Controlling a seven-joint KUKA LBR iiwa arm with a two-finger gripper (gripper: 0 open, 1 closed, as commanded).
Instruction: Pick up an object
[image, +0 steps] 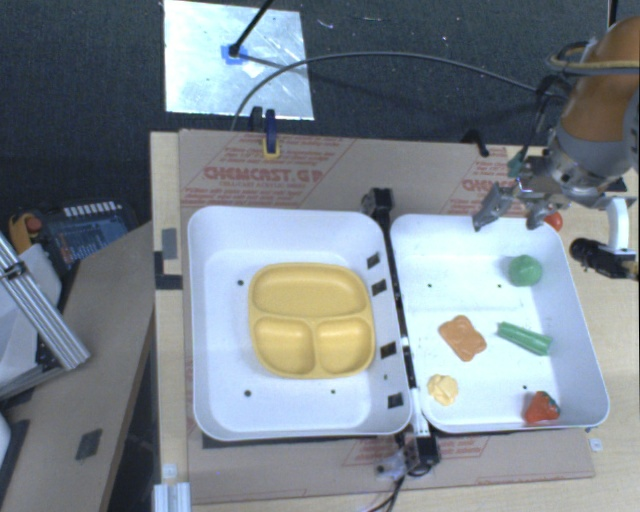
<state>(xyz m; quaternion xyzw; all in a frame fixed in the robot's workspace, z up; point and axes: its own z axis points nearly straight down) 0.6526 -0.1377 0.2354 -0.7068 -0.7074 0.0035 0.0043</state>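
Looking down, you get 2 white bins side by side on a cardboard sheet (300, 165). Left bin (215, 330) holds a yellow tray (308, 318), smooth plastic, rounded corners, 3 compartments. Right bin (450, 270) holds 5 small items: a green ball (524, 270) near the far right, a green stick (524, 338) lying at a slant below it, a flat orange piece (462, 337) mid-bin, a pale yellow lump (442, 389) at the near edge, a red piece (541, 407) in the near right corner. All 5 sit apart, none touching, nothing stacked over them. Gripper (515, 207) hangs over the far right rim of the right bin, just above and left of the ball, its 2 fingers spread with nothing between them. Arm (600, 100) comes in from the right, orange band showing. Black clips run along the seam between bins. Cable (400, 60) arcs across the dark floor behind; a shiny foil square (235, 60) lies at the top. Blue clamp (270, 125) grips the cardboard's far edge.
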